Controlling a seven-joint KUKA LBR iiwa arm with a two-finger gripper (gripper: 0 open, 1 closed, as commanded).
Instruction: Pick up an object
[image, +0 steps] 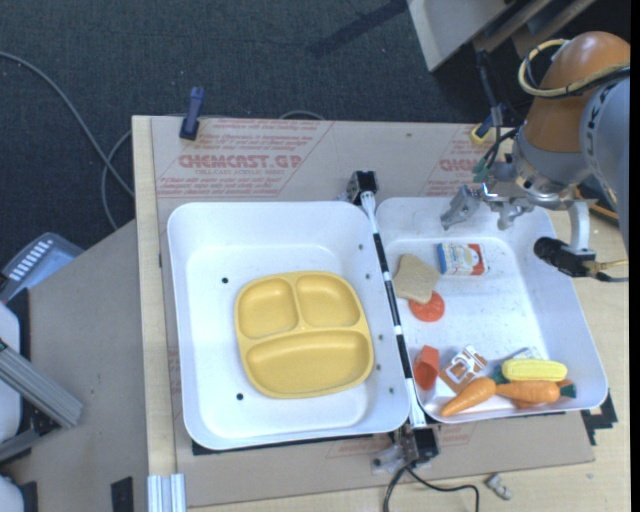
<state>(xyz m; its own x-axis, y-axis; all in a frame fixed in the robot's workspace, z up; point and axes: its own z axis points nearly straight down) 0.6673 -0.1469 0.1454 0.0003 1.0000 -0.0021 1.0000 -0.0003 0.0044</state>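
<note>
A: Objects are gathered in the right bin (560, 300), which is where a pick can be made. A small carton (461, 259) lies near the far wall, with a slice of toy bread (416, 277) beside it toward the divider and a red disc (429, 308) just below the bread.

B: And the near end?

A: A cluster is crowded into the near corner: a toy carrot (468, 396), a corn cob (538, 371), an orange piece (532, 392) touching the cob, a small clear-and-orange packet (464, 365) and a red piece (426, 367) against the divider. Tight packing there would probably make a clean grasp harder.

B: Where is the end effector held?

A: The end effector (490, 208) is seen over the far edge of the right bin, above and apart from the carton. Its fingers appear spread, and nothing is seen between them. It seems to be positioned high so that a descent can be made onto the carton, judged the nearest target.

B: The left bin (200, 250)?

A: A yellow divided plate (303, 333) is carried in its middle; nothing is seen resting in its compartments.
</note>
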